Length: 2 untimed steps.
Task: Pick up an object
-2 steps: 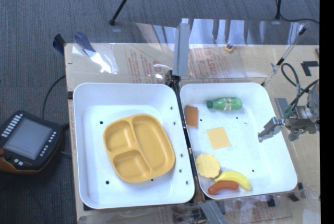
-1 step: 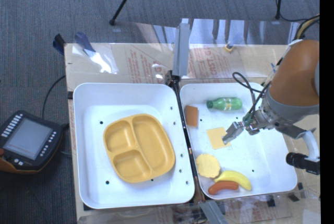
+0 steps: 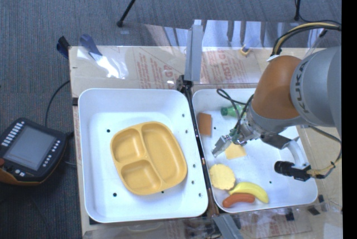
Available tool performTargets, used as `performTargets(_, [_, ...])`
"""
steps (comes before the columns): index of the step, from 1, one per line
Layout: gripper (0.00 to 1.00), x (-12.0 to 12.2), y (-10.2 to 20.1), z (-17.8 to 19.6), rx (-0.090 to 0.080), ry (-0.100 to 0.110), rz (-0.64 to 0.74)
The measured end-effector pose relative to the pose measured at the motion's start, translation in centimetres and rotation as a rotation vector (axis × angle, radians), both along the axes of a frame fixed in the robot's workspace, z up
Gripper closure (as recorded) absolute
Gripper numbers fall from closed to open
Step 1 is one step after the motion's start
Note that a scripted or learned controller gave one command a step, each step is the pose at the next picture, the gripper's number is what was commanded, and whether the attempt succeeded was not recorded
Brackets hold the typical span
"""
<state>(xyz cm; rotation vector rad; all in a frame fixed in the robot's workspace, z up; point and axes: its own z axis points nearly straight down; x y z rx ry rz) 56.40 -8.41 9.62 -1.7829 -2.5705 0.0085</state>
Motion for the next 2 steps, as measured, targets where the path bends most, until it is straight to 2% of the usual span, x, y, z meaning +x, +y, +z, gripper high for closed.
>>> performTargets(1, [0.0, 0.4, -0.8, -1.1, -0.001, -0.008, 0.022])
performTargets(2, [0.0, -5.6, -0.6, -1.1, -0.001, -0.007, -0.021])
